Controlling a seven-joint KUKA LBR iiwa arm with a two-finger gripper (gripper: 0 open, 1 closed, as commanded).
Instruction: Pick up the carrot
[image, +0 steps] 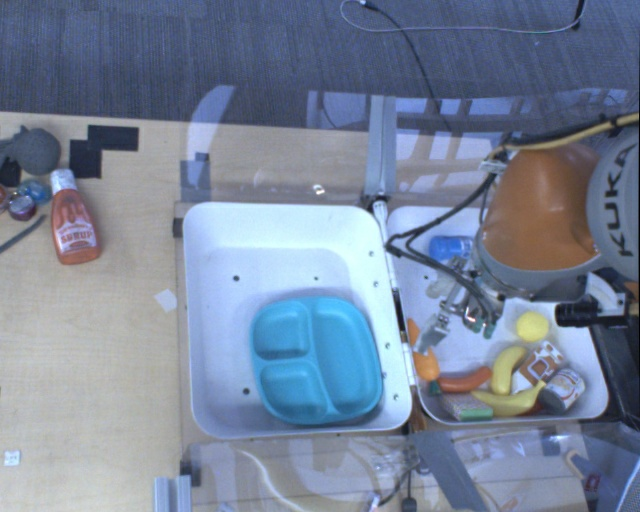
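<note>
Low over the right bin (598, 405), close to its left wall: the gripper (437, 335), tilted down and leftward on the grey arm (545, 215) with its orange band. Open or closed: cannot tell from this angle. Just below the gripper's tip, at the left wall near the bin's front-left corner: the carrot (427, 365), a short orange piece lying on the bin floor, not lifted. Whether touched by the gripper or just apart from it: cannot tell. Right beside the carrot, toward the front edge: a red-orange sausage-shaped piece (466, 380), then a banana (506, 384) curving along the front wall, with a green block (466, 408) against that wall. Further right, near the front-right corner: a small printed packet (552, 370); behind it, a yellow ball-like fruit (532, 325). Toward the back wall, partly under the arm's cables: a blue item (450, 247). In the left bin (230, 240), toward its front-right corner: a blue divided plate (315, 362). On the bench (100, 380), near its left edge and well apart from both bins: a red sauce bottle (75, 228), lying flat.
</note>
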